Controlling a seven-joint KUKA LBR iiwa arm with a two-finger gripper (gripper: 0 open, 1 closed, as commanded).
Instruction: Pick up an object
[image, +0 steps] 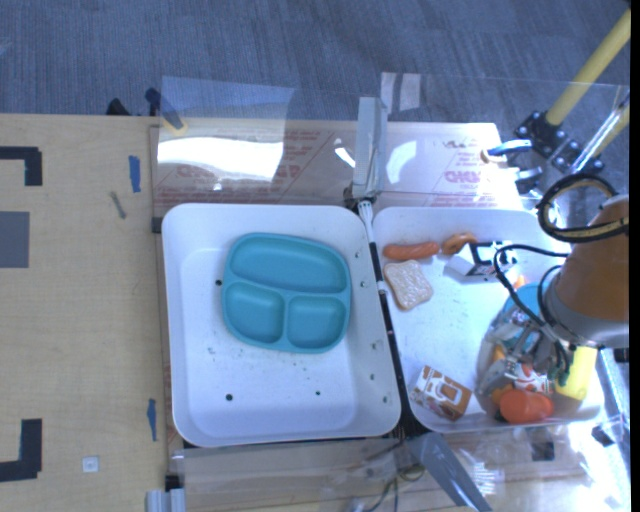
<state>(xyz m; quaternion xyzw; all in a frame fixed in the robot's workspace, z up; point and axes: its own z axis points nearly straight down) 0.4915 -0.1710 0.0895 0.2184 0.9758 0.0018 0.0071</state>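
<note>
My gripper (512, 362) hangs low over the near right corner of the right bin (440, 330), below the arm's orange band (597, 280). Right under and beside it lie a red-orange round item (524, 405) and a yellow item (575, 372), packed close together. A small brown and white box (442, 392) lies just to the gripper's left. Farther back in the same bin are a slice of toast (409, 285), an orange sausage (412, 251) and a small grey-white piece (462, 266). The gripper's body hides what lies directly beneath it.
The left bin (200, 390) holds a teal divided plate (285, 292). A clear plastic wall (300, 160) stands behind both bins. Black cables (505, 262) loop from the arm over the right bin's far side. Tan bench surface (70, 320) lies to the left.
</note>
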